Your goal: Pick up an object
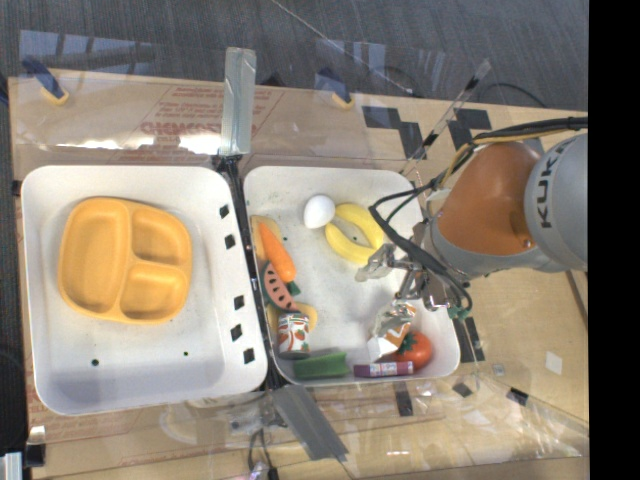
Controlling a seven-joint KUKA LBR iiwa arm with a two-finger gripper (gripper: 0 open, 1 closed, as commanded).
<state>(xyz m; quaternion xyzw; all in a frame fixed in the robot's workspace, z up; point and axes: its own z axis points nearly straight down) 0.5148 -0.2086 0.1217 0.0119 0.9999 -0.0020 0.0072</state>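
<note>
Reaching in from the right, the grey arm (520, 208) poses its gripper (395, 268) low over the right bin (330, 183); finger state cannot be told. The curved, smooth yellow banana (355, 233) lies just beside it, leftward, its long axis running diagonally. A round white egg (319, 211) sits beyond the banana.
</note>
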